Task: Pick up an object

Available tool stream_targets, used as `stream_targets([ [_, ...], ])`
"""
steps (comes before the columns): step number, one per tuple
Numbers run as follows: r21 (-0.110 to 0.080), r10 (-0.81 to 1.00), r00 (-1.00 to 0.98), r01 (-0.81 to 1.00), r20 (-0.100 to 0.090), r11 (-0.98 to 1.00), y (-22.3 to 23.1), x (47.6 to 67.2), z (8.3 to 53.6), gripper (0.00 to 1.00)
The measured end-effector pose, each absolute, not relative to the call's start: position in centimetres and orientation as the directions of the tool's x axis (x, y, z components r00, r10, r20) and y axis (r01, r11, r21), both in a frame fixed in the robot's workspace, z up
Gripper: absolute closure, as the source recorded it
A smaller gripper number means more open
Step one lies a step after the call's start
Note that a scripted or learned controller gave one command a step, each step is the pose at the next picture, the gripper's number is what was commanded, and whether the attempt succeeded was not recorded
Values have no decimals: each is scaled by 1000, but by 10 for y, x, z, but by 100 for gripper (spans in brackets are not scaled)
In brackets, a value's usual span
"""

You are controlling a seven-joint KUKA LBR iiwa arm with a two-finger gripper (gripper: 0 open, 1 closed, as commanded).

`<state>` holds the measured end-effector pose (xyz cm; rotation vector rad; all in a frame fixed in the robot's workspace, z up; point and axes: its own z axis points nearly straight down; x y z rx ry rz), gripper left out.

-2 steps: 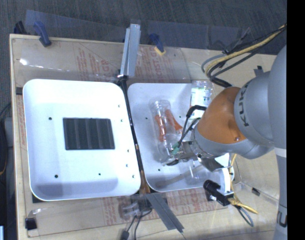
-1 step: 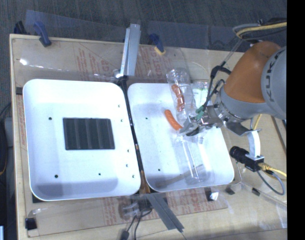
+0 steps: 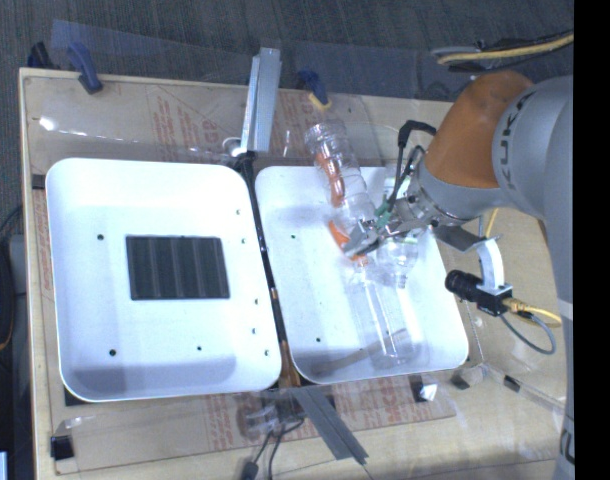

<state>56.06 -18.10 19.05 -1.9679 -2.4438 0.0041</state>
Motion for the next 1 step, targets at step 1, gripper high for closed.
stream_targets([
  [1, -5, 956, -294, 956, 3, 294, -173, 585, 153, 100],
])
